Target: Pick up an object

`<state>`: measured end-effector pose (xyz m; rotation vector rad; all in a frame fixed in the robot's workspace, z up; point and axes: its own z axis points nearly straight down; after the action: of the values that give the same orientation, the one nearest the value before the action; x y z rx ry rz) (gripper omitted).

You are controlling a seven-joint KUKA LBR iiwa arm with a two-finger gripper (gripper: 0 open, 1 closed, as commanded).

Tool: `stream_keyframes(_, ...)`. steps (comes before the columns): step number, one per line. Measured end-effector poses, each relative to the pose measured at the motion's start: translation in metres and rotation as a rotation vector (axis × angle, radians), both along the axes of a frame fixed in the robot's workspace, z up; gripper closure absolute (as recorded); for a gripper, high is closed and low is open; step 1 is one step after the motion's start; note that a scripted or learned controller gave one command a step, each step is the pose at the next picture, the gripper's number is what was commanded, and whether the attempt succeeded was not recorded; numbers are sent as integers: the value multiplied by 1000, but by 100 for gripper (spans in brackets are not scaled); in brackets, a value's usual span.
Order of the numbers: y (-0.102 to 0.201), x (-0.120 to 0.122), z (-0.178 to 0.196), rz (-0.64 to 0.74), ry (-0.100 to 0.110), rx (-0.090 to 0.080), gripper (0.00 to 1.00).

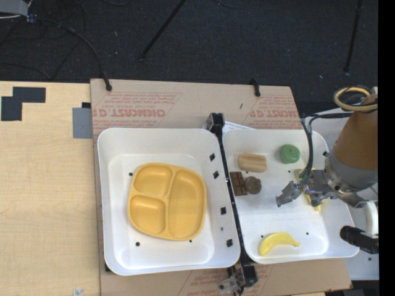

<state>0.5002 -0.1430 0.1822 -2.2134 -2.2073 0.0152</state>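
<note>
In the right bin [321, 242] lie a green round object [289, 153], a tan bread roll [252, 162], a dark brown bar [237, 184] touching a brown round piece [252, 185], and a yellow banana [278, 243] near the front. My gripper [299, 193] hangs low over the bin's right middle, reaching in from the right, below the green object and to the right of the brown pieces. Nothing shows clearly in its grasp. The arm's orange band [363, 137] rises above it.
A yellow divided plate [167, 200] lies in the left bin [114, 165]. A black divider [223, 190] separates the two bins. Cables [308, 140] run along the right bin's far right side. Cardboard [185, 103] lies under both bins.
</note>
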Motion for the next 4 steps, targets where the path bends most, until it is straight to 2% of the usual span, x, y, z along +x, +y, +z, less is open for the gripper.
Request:
stream_keyframes(1,0,3,5,3,-10,-2,0)
stream_keyframes(2,-6,-5,-46,2,-6,0,0)
stream_keyframes(3,-6,-6,-98,2,-11,-1,0)
stream_keyframes(4,-7,-5,-86,-1,-10,0,100)
